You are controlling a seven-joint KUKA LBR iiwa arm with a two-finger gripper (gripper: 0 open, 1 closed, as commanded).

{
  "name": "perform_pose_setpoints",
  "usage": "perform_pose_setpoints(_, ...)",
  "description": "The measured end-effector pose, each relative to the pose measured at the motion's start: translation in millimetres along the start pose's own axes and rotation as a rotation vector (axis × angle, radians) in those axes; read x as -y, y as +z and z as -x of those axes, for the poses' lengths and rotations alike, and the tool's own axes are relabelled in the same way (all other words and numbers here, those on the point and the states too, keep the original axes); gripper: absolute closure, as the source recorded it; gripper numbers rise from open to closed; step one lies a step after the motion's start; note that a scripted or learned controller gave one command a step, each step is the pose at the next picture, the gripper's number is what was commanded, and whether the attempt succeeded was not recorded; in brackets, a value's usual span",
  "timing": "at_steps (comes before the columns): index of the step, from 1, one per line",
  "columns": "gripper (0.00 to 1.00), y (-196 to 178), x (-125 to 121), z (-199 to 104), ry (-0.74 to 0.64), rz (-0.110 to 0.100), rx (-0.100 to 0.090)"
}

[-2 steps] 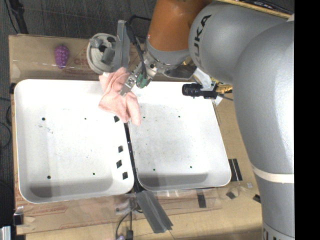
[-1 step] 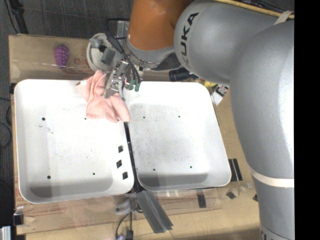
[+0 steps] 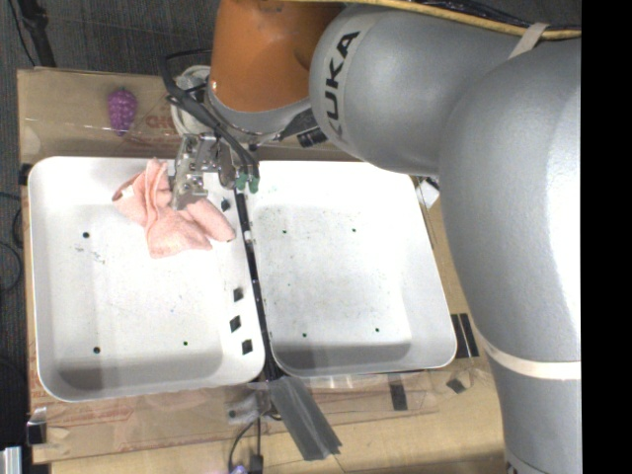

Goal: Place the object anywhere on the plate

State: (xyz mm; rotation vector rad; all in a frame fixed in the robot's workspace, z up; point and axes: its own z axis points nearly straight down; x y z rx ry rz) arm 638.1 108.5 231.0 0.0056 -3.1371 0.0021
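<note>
The tool (image 3: 188, 188) is seen low over the pink cloth (image 3: 170, 215) at the left bin's (image 3: 59, 265) top edge; whether it is open cannot be told. A firm, central pinch is needed. No plate can be made out. A purple thing (image 3: 121, 109) lies on the counter (image 3: 69, 97) beyond, and the bin divider stands close.

bench top (image 3: 69, 107) of pale brown board, worn, taped at edges. dark carpet-like floor (image 3: 99, 18) beyond its far edge. black cable (image 3: 30, 13) at upper left. even overhead light, soft shadows along the near side.
</note>
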Motion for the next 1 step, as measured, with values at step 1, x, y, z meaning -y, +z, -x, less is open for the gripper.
perform_pose_setpoints(1, 0.0, -0.4, 0.3, 0.2, 0.0, 0.0, 0.001)
